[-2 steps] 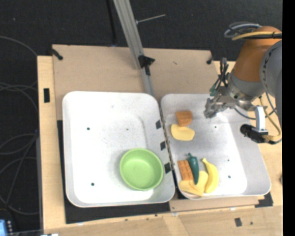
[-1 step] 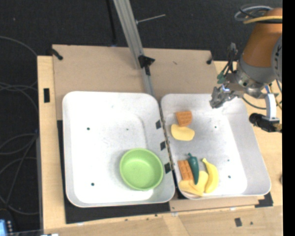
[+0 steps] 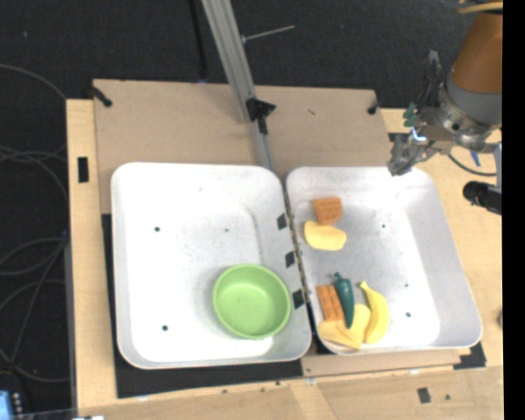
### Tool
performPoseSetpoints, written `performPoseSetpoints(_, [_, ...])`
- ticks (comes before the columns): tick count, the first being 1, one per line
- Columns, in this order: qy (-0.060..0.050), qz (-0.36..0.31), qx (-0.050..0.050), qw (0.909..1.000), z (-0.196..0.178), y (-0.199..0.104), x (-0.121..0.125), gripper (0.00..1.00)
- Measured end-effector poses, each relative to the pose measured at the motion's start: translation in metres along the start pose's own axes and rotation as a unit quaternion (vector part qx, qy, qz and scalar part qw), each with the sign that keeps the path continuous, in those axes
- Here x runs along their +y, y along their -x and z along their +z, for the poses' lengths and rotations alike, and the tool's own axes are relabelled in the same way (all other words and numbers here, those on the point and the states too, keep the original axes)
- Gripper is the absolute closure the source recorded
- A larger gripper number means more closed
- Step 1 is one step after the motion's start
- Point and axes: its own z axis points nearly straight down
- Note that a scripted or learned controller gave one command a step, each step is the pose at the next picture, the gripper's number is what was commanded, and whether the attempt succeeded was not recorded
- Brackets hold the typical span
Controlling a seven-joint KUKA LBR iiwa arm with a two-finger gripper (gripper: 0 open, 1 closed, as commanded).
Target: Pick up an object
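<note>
1. Gripper (image 3: 404,160) hanging over the far right corner of the right bin (image 3: 420,234), below the arm's (image 3: 477,68) orange band; finger spread not discernible at this size, nothing seen between them, no object touched.
2. No legible brand, label or writing anywhere.
3. In the right bin: orange block (image 3: 326,209) near the far left side, pale yellow piece (image 3: 324,236) just beside it toward the camera; along the near left corner a cluster of waffle-like orange piece (image 3: 330,301), green pepper (image 3: 345,297) and banana (image 3: 375,313), touching one another, well apart from the gripper.
4. In the left bin (image 3: 175,226): green bowl (image 3: 251,300), upright, near the right front corner.
5. Bins side by side on a tan wooden bench (image 3: 201,121); dark carpet (image 3: 35,42) with loose cables around; slanted metal post (image 3: 232,51) behind the bins.
</note>
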Motion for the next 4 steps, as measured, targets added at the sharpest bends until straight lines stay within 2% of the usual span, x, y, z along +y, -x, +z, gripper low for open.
performPoseSetpoints(3, [-0.004, -0.001, 0.001, 1.0000, -0.009, -0.143, -0.022, 1.00])
performPoseSetpoints(4, [-0.004, 0.000, 0.001, 1.0000, 0.008, -0.190, -0.025, 1.00])
